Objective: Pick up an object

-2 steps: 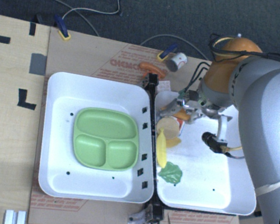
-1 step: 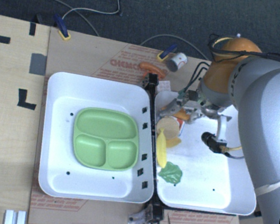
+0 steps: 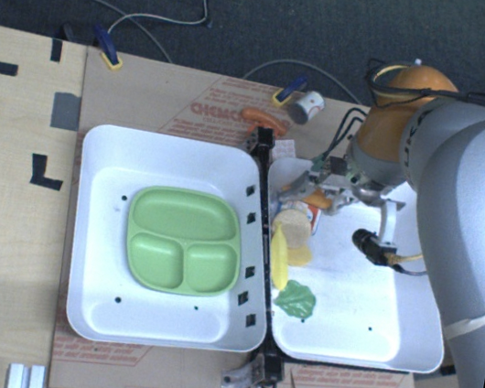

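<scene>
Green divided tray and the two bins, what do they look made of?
Green tray: likely moulded plastic, matte to satin; even colour, soft rounded compartment ridges, faint sheen. White bins, left and right: probably thin formed plastic, smooth semi-gloss; rounded corners, rolled rims, light glare. Can't rule out coated metal.

Glossy white plastic bins (image 3: 96, 209), matt green plastic tray (image 3: 184, 240), brown cardboard underlay (image 3: 148, 97)

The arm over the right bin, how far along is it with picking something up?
Done: the arm has reached into the right bin, with the gripper low at its far end, above the pale cup and yellow piece. In hand: nothing visibly held. Left: grasping and lifting an object; the green piece and green tray lie untouched.
</scene>
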Available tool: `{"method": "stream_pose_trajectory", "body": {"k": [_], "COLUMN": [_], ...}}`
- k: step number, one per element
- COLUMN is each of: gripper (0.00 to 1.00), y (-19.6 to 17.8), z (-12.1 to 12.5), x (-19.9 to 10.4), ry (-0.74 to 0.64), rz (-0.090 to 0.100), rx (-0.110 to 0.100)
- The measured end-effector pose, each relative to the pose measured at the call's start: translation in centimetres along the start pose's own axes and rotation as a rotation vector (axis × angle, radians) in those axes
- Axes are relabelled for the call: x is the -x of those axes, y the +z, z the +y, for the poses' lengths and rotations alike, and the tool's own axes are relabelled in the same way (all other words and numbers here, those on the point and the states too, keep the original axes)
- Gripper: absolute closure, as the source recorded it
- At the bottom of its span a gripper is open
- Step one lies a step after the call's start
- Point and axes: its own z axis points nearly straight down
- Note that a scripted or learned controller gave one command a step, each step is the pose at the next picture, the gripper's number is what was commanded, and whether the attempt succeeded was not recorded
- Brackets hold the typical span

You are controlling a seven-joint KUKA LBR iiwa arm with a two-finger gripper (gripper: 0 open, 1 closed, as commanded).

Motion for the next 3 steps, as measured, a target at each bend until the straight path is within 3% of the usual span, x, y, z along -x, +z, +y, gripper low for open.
{"method": "stream_pose_trajectory", "body": {"k": [1, 2, 3], "gripper": [0.0, 0.0, 0.0], "y": [0.4, 0.4, 0.4], "z": [-0.2, -0.2, -0.2], "x": [-1.2, 0.6, -0.6], "ry": [0.001, 0.0, 0.001], "rz": [-0.005, -0.006, -0.006], "rx": [-0.004, -0.002, -0.003]}}
